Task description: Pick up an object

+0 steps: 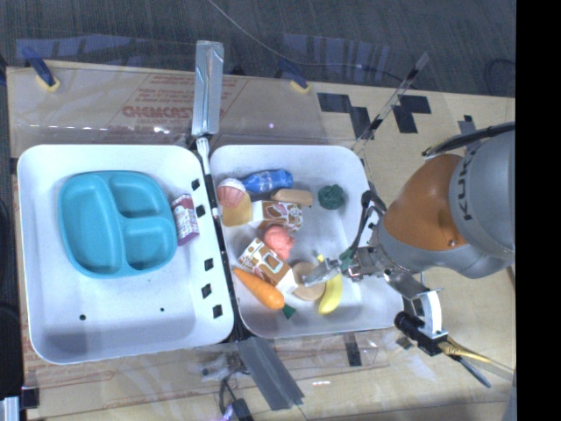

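Fingers: the gripper sits low in the right bin, lower centre-right of the frame; whether its fingers are apart or together cannot be told, since the wrist hardware hides them.
Nearest thing: a banana, yellow, curved, lying near the bin's lower wall, just below and beside the gripper tip.
Contact: touching or only very close, cannot tell; nothing is seen clamped.
Neighbours: a tan round piece just left of the banana; a carrot, orange with a green end, further left; a small patterned box above the carrot; a pink rounded item beside the box.
Further out: a blue bottle, a dark green lump and a brown-and-white carton in the bin's upper half.
Arm: grey with orange band, entering from the right edge.
Right bin: white, shallow, crowded.
Left bin: holds a turquoise divided tray; a small red-labelled can by its right wall.
Risk: the banana's smooth curve may slip or roll out of a pinch; the tan piece crowds it and may be caught or nudged instead; the nearby bin wall leaves little room for the fingers.
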